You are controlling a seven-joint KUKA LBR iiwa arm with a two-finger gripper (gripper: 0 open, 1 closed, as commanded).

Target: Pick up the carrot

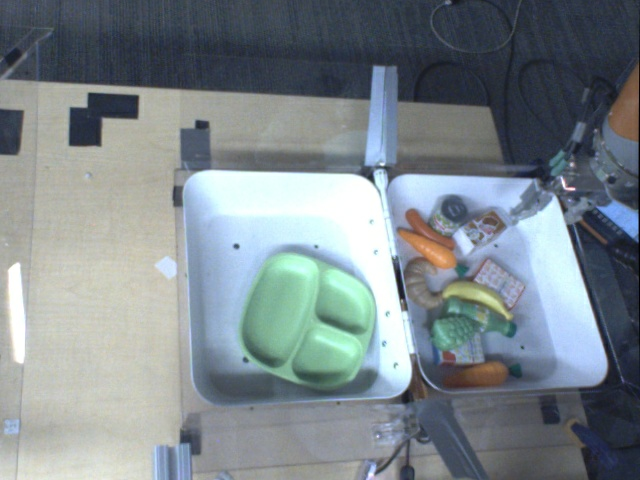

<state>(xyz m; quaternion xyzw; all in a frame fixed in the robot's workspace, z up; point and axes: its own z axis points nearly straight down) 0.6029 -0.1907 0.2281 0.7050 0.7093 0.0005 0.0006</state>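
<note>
An orange carrot (427, 250) lies in the right bin (568, 288) near its left wall, beside a thinner red-orange piece (428, 227) just behind it. Another orange carrot-like piece with a green end (480, 373) rests at the bin's front edge. My gripper (529, 202) hangs over the back right part of that bin, well to the right of the carrots and apart from every item. Nothing shows in its grasp.
The right bin also holds a banana (478, 297), a green vegetable (462, 328), a small box (499, 281), a dark round can (454, 208) and a packet (480, 228). A green divided plate (308, 318) sits in the left bin (215, 268).
</note>
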